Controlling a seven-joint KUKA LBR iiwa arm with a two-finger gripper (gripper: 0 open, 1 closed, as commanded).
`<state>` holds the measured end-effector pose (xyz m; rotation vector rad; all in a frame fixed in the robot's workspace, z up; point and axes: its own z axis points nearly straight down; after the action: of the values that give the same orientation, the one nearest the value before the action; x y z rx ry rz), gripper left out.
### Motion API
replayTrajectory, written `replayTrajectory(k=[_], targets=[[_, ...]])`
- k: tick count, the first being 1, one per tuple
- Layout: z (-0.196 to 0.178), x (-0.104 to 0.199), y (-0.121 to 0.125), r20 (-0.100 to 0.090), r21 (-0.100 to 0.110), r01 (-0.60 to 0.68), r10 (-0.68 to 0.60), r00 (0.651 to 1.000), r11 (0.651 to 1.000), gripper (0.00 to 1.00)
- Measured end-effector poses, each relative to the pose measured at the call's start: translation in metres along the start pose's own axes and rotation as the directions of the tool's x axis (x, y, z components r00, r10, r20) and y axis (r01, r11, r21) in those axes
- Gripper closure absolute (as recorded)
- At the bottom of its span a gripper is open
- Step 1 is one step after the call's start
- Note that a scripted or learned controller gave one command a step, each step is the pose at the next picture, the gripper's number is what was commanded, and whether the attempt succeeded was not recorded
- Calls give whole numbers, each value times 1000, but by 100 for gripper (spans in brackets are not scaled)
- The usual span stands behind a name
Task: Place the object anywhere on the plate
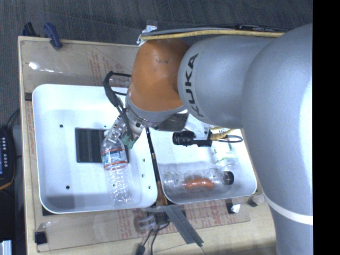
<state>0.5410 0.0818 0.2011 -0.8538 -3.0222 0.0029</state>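
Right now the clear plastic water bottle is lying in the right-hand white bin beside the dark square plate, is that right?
Not quite: the clear plastic water bottle lies in the left-hand white bin, not the right-hand one. The rest holds: it is beside the dark square plate, as the camera view shows.

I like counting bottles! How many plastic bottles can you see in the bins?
2. One clear bottle is in the left bin, below the gripper. Another bottle lies in the right bin. The arm may hide more.
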Motion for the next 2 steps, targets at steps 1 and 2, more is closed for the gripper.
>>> replayTrajectory(k=[1,2], targets=[[-18,-35,19,3,-2,139,-139,990,990,100],[-18,-35,18,3,-2,138,-138,990,990,0]])
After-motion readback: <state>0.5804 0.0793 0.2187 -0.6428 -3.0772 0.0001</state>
